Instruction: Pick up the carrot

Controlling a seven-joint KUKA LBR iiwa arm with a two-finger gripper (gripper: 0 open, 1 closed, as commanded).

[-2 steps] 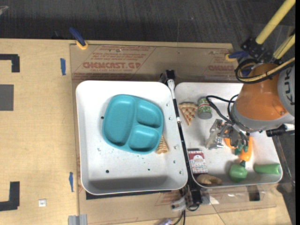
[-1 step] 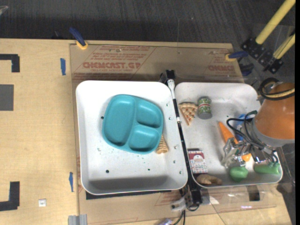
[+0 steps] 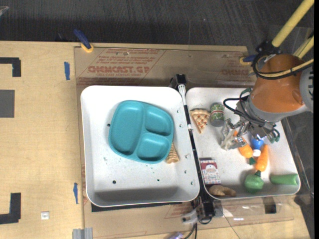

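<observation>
While gripper (image 3: 238, 136) hovers, carrot (image 3: 262, 158) beside

Beneath the gripper (image 3: 234, 139), whose fingers look like bare metal, lies a glossy orange plastic carrot (image 3: 262, 158) in a smooth white plastic bin (image 3: 290, 148). Far to its left sits a matt teal plastic divided plate (image 3: 141, 131). The bench (image 3: 40, 133) looks like pale wood.

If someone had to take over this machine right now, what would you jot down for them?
Gripper: low in the right bin, beside the carrot; I cannot tell how its fingers stand.
Carrot: lying in the right bin, between the gripper and a green vegetable. Small orange and blue pieces lie close against it.
Left bin: holds a teal divided plate.
Done: arm is down near the carrot.
Left: grasp and lift the carrot.
</observation>
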